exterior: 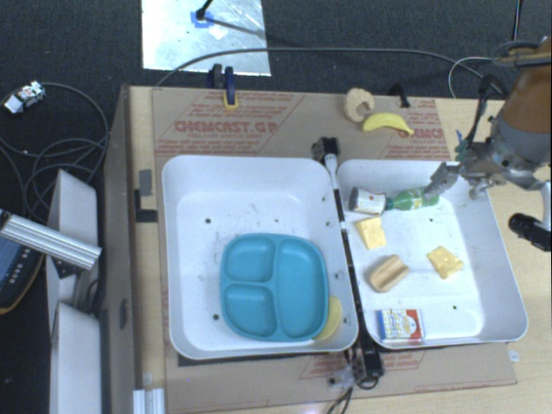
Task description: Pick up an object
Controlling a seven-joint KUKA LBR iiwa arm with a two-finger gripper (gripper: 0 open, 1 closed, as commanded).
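Reaching in from three o'clock, the grey arm (526, 136) held its gripper (442, 179) low over the right bin (500, 257), at the green bottle (405, 201) lying on its side near the bin's twelve o'clock wall; whether its jaws were open or closed could not be told. Nothing appeared lifted. Two yellow cheese wedges (371, 232), a bread roll (387, 272) and a small carton (401, 325) lay toward six o'clock of the bottle. The left bin (198, 188) carried a blue divided plate (273, 286). A banana (385, 123) rested on the bench at twelve o'clock. Judging by this, the pick remained undone: a grasp and lift were left
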